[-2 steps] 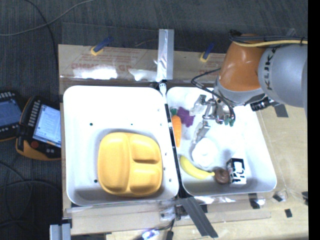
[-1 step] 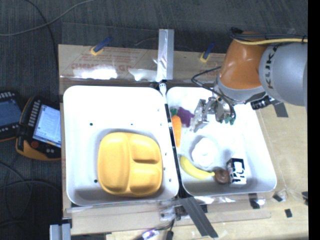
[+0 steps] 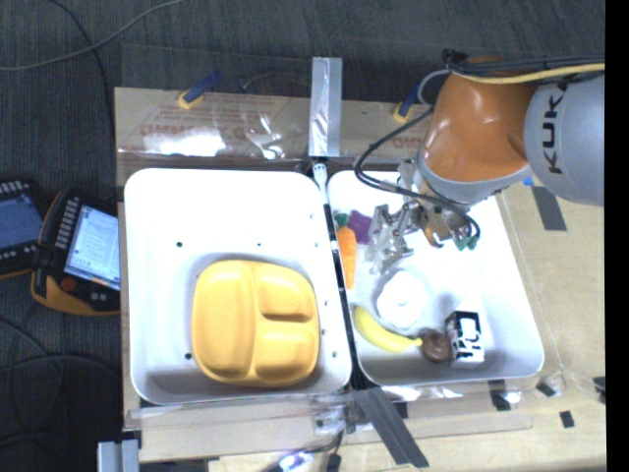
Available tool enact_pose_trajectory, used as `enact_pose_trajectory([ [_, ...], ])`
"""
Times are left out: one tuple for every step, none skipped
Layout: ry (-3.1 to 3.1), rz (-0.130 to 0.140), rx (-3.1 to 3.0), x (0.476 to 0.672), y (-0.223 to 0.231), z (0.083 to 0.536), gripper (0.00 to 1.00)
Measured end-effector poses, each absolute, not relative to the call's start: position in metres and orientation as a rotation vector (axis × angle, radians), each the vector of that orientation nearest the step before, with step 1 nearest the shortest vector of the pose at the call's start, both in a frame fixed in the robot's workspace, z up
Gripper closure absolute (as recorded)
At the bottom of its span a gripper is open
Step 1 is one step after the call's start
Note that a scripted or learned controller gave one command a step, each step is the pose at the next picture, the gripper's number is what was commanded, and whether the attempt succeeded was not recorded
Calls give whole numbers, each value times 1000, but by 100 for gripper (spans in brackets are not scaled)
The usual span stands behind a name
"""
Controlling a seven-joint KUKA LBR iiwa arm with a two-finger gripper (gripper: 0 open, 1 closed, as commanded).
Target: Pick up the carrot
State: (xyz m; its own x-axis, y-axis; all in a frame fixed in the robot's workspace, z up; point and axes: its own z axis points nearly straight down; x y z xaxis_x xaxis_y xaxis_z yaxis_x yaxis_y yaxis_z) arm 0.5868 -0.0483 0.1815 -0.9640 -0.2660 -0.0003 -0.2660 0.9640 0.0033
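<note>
The carrot [image 3: 346, 251] is a small orange piece with a green top. It lies along the left wall of the right bin [image 3: 521, 293], pointing toward the front. A purple item [image 3: 360, 226] sits just right of its top. My gripper [image 3: 389, 242] hangs over the right bin a little to the right of the carrot, apart from it. It is open and there is nothing between its fingers. The orange band of the arm [image 3: 472, 131] fills the space above the bin's back edge.
In the right bin lie a white round object [image 3: 401, 299], a yellow banana [image 3: 381, 334], a brown item [image 3: 434, 345] and a black-and-white item [image 3: 468, 334]. The left bin [image 3: 157, 214] holds a yellow divided tray [image 3: 257, 321]. A handheld controller [image 3: 79, 254] lies left of the bench.
</note>
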Motion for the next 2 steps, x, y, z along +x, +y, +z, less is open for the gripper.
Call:
enact_pose_trajectory([
  [-2989, -5, 966, 558, -73, 181, 100],
  [-2950, -9, 1076, 527, 2, 181, 100],
])
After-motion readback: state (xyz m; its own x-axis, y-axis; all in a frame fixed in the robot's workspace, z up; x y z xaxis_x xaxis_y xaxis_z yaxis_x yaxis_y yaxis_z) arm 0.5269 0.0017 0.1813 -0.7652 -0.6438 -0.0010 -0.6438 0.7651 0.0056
